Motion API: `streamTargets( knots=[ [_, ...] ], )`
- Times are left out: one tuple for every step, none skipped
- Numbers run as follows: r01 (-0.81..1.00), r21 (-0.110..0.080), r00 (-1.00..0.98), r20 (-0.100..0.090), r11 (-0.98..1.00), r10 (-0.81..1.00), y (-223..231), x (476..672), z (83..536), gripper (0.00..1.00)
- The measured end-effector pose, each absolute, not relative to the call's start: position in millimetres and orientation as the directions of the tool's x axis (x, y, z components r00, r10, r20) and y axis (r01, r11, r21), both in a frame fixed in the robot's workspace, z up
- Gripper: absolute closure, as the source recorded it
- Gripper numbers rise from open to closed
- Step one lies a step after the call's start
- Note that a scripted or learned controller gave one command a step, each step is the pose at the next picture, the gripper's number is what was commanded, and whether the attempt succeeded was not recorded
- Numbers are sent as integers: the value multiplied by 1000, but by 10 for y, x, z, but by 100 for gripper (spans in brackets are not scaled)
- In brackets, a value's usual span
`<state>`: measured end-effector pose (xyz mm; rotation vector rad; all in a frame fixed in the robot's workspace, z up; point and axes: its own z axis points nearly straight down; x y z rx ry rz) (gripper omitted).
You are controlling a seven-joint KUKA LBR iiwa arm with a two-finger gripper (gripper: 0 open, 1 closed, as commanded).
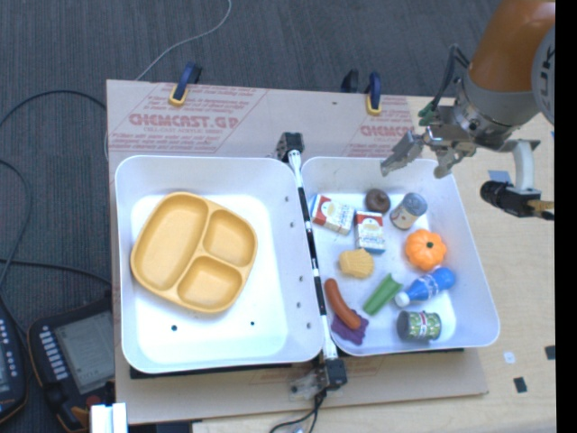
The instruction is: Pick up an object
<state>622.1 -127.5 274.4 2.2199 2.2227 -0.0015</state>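
Grey end effector [422, 156] hovers upper right of frame, fingers spread, apparently empty, above right bin [476, 269] rim. Approach step. Next: descend onto orange pumpkin [425, 250], centre-right, then close.

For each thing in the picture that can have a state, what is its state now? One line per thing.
gripper: open, above the far rim of the right bin, holding nothing.
yellow tray: right way up in the left bin, compartments bare.
blue bottle: lying on its side in the right bin.
green jar: lying on its side.
orange pumpkin: upright, stem up.
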Motion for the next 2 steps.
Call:
streamTargets(
  knots=[
    [1000, -4, 0, 0, 0, 1000, -1151, 5773, 1322, 0],
    [1000, 5, 1, -3, -1, 1000, -969, 5643, 882, 0]
  ],
)
